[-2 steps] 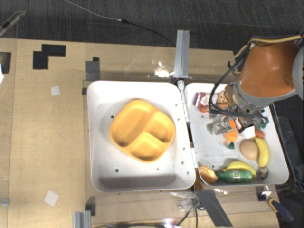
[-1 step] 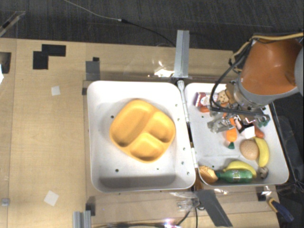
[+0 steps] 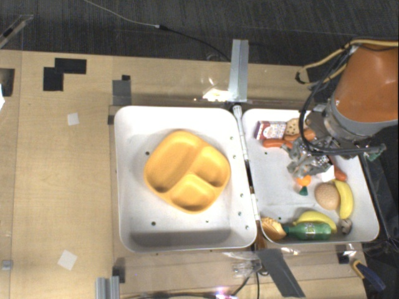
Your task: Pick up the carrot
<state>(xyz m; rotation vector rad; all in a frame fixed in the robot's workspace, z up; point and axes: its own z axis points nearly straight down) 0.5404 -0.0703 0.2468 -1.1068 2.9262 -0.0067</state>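
I see the bench [image 3: 56,185], a pale wooden surface, carrying two shallow white bins side by side. The left bin [image 3: 134,229] holds one yellow divided plate [image 3: 187,170], lying near its centre. The right bin [image 3: 271,195] holds the smaller items. The arm [image 3: 368,86], with its orange band, enters from the right and hangs over the upper right part of the right bin.

I see the pincer [image 3: 307,161] low over the middle of the right bin; whether it is spread or pressed together I cannot tell, as the metal parts blur into one mass.

The carrot [image 3: 303,182], a small orange piece with a green end, lies just below the pincer tip, in the middle of the right bin; I cannot tell whether the two touch.

A banana [image 3: 344,198] lies near the right wall, with a tan round item [image 3: 326,195] just beside it on its left. A second banana [image 3: 315,217] and a green vegetable [image 3: 308,230] lie along the lower wall. A small printed box [image 3: 269,130] sits in the upper left corner of the right bin.
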